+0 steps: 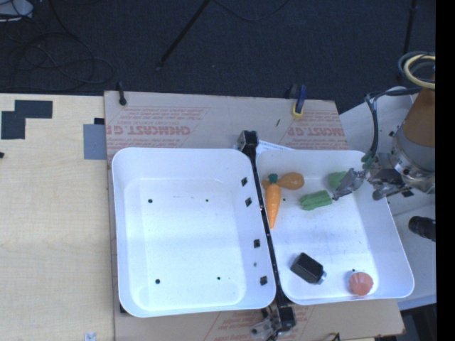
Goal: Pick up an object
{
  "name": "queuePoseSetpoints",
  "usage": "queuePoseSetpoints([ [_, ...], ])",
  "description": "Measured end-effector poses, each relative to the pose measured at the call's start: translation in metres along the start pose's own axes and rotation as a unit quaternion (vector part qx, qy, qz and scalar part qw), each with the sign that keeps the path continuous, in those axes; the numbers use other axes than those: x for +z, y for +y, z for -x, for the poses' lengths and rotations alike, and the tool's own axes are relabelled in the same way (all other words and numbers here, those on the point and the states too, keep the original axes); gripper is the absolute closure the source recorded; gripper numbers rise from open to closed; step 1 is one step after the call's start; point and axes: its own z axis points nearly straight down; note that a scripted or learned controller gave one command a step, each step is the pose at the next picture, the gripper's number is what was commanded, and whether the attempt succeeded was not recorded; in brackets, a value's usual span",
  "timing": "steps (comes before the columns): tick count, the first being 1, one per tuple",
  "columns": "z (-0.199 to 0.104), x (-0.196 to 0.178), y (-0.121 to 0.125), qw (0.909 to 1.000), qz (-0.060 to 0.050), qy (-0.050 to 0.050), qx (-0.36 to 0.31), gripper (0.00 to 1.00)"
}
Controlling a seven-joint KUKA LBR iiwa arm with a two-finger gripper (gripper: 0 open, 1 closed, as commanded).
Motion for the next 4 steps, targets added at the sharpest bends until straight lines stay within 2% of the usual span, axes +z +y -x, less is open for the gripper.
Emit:
queuePoseSetpoints([
  [1,-0.052,-0.059,-0.085,1.0000,-0.004,0.001,0.000,0.00],
  [2,-0.083,-0.246,-0.012,0.9999,0.010,-0.002,-0.003,0.00],
  [3,-0.144,-0.310,0.046,1.0000,0.003,-0.001,-0.002,0.00],
  [4,-0.207,-0.305,0.088,1.0000,0.000,0.000,-0.002,0.00],
])
